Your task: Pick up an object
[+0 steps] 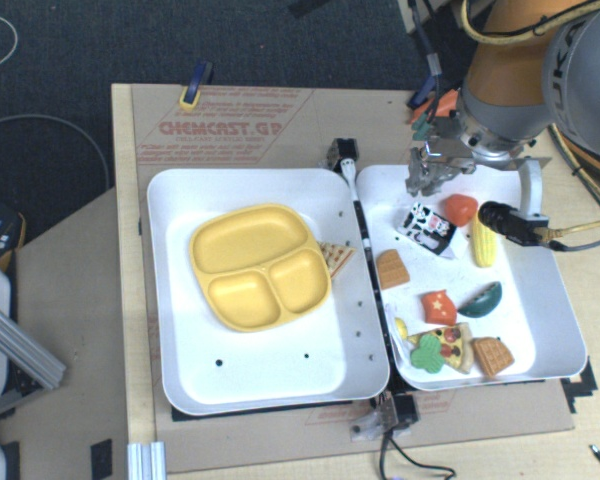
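Grey gripper hangs at the right bin's twelve o'clock, above the black-and-white carton, and whether it is spread or pinched cannot be told. It looks like the approach step, nothing lifted. Next move calls for a drop straight onto the carton, clear of the tomato at its two o'clock.

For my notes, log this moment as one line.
gripper: over right bin | holding: nothing seen | nearest: black-and-white toy | yellow tray: left bin

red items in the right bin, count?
2: a red tomato-like piece near the back by the gripper, and a red wedge mid-bin. Others may hide under the arm.
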`<act>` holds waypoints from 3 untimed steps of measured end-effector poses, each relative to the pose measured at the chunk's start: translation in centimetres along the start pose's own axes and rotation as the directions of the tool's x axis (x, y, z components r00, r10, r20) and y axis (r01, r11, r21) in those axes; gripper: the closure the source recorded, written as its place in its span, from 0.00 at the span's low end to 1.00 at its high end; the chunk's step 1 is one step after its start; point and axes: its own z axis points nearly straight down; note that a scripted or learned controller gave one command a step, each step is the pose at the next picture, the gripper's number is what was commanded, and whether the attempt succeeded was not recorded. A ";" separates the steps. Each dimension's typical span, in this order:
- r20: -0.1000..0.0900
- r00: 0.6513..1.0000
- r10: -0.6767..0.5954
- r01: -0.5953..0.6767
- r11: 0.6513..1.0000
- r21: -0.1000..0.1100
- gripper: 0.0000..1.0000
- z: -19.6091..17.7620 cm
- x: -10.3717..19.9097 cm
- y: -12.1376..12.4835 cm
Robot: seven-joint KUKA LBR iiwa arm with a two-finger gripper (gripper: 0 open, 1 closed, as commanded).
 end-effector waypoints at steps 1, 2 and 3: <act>0.000 1.000 0.000 0.000 1.000 0.003 1.00 0.8 6.3 -1.6; 0.002 1.000 0.003 -0.003 1.000 0.003 1.00 1.8 8.7 -2.3; 0.003 1.000 0.006 -0.006 1.000 0.002 1.00 1.7 8.4 -2.3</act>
